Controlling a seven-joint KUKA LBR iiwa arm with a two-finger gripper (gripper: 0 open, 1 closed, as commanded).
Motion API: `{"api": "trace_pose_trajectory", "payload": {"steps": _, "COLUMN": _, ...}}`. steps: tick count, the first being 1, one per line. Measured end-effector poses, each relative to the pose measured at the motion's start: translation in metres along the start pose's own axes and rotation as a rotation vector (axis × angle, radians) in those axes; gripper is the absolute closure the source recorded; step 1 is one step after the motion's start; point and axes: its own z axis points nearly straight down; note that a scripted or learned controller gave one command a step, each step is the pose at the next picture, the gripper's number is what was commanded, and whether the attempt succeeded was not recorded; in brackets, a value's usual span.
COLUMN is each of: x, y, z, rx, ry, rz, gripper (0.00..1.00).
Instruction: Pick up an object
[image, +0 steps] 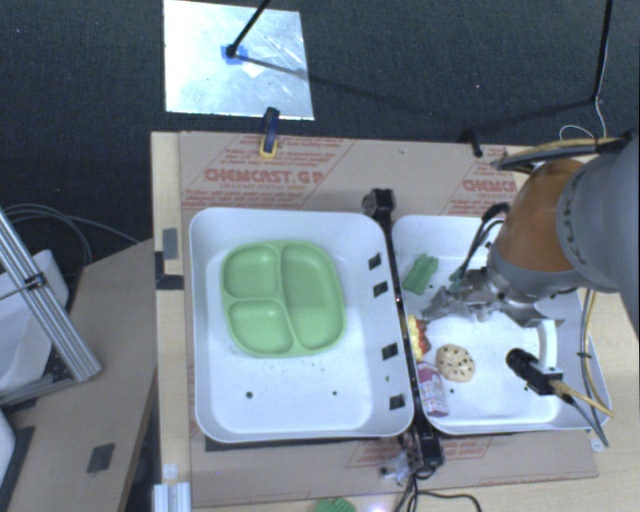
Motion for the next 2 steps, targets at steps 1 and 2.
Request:
{"api": "trace_pose_trajectory", "payload": {"steps": 1, "x": -0.032, "y": 0.032, "z": -0.011, "rx": -0.003, "ry": -0.002, "rz": 0.002, "gripper": 0.00}}
{"api": "trace_pose_trajectory", "payload": {"steps": 2, "x": -0.006, "y": 0.040, "z": -0.067, "rx": -0.004, "ry": -0.001, "rz": -0.005, "gripper": 0.00}}
